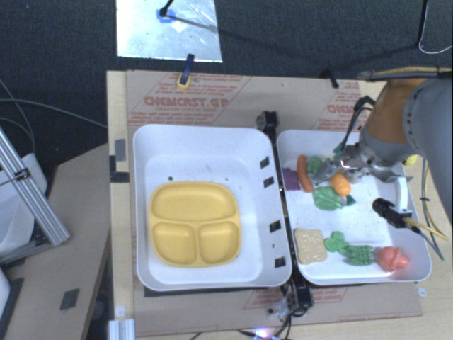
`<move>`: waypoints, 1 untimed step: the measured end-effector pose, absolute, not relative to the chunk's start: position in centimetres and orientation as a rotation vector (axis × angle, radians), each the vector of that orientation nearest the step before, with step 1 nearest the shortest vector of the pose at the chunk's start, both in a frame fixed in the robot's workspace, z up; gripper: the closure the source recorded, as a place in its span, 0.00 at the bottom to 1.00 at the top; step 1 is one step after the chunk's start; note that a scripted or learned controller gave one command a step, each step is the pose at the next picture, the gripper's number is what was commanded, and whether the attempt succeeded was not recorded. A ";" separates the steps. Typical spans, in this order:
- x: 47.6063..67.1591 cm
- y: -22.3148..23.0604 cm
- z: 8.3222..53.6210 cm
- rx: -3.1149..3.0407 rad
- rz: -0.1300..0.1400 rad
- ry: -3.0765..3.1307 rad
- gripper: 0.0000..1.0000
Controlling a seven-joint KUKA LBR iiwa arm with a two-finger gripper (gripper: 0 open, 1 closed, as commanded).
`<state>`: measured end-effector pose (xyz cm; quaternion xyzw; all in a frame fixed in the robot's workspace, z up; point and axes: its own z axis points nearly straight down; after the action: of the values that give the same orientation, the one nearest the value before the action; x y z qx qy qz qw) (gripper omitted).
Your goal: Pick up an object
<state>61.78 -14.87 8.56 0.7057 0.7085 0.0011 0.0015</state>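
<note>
Left bin (141, 190) held a yellow divided tray (195, 222), smooth moulded plastic with three wells; nothing for me there. Right bin (417, 257) carried the toy food: a purple piece (290, 178) at nine o'clock, an orange carrot (304, 173) beside it, a green leafy bit (327, 198) at centre, a speckled bread slice (309, 245) at seven, knobbly green broccoli (350, 251) at six, a pink-red lump (391, 258) at five. My gripper (338, 168) hung at twelve, right over a small orange ball (341, 185); I couldn't tell how wide it stood or whether it gripped anything. I judged a straight, centred descent best; round glossy plastic squirts sideways.
</note>
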 end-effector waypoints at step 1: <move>61.9 -14.8 9.6 2.210 0.004 2.226 1.00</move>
<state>61.86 -14.81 9.58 0.7046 0.7096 0.0012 0.0022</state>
